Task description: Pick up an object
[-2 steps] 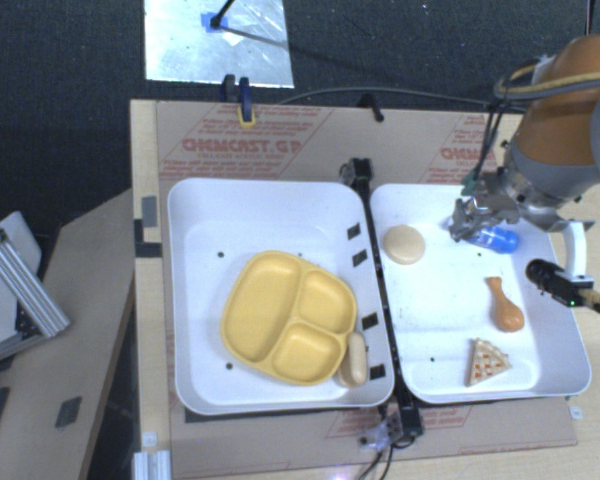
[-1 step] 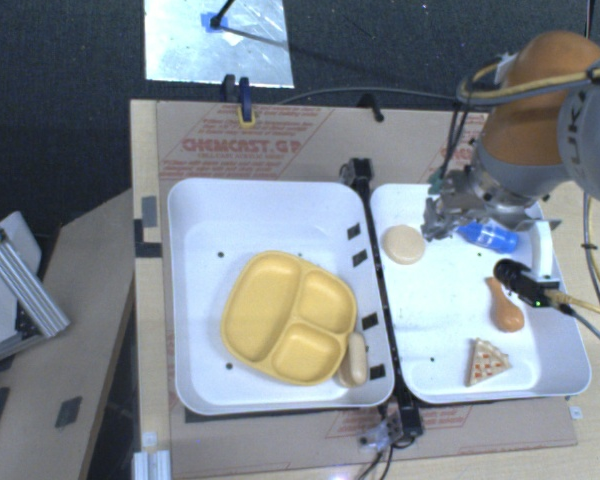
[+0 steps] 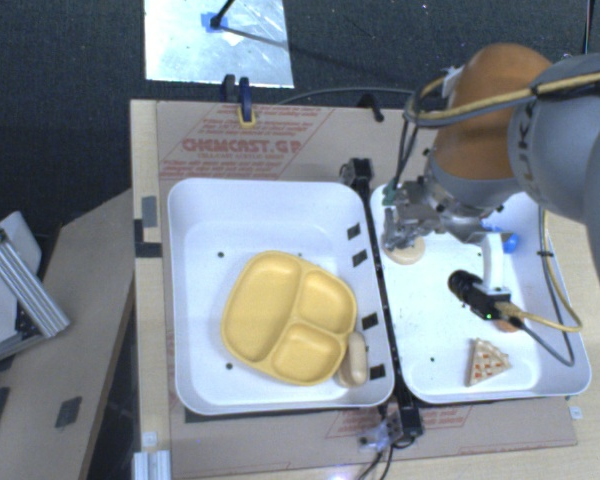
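Gripper [image 3: 404, 236] hangs low over the right bin [image 3: 540, 378], near the divider between the bins, right above a small round tan disc [image 3: 408, 253]; whether it grasps the disc cannot be told. Toward the near edge of that bin from the disc lies a pizza slice [image 3: 487, 360]. A yellow divided tray [image 3: 288, 315] sits in the left bin [image 3: 195, 268], a pale oblong piece [image 3: 355, 358] touching its near-right corner.

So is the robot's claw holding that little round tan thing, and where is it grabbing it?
Cannot tell. The gripper is down right over the round tan piece in the right bin, but a grip is not visible.
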